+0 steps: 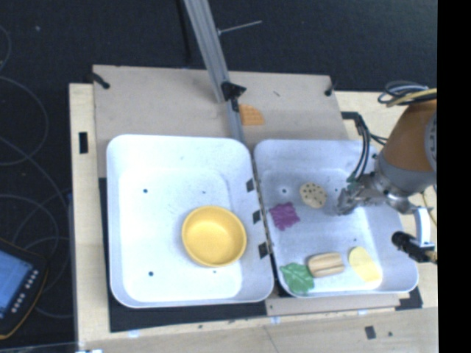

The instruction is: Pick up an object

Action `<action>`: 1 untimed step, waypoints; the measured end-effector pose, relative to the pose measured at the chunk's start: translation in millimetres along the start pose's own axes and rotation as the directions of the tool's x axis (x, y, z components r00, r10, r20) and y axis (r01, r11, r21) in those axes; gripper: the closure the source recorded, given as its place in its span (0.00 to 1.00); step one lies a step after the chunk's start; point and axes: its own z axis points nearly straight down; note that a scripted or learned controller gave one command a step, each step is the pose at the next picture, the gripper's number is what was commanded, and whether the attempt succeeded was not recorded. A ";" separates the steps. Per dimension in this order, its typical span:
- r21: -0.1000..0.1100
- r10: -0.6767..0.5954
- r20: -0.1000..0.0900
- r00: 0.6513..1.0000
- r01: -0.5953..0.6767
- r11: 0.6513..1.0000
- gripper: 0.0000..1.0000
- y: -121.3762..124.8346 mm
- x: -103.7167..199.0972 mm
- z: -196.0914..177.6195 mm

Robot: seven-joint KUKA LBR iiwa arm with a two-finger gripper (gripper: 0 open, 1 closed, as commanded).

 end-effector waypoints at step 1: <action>-0.002 -0.008 -0.002 1.000 0.008 1.000 1.00 10.3 5.0 -51.9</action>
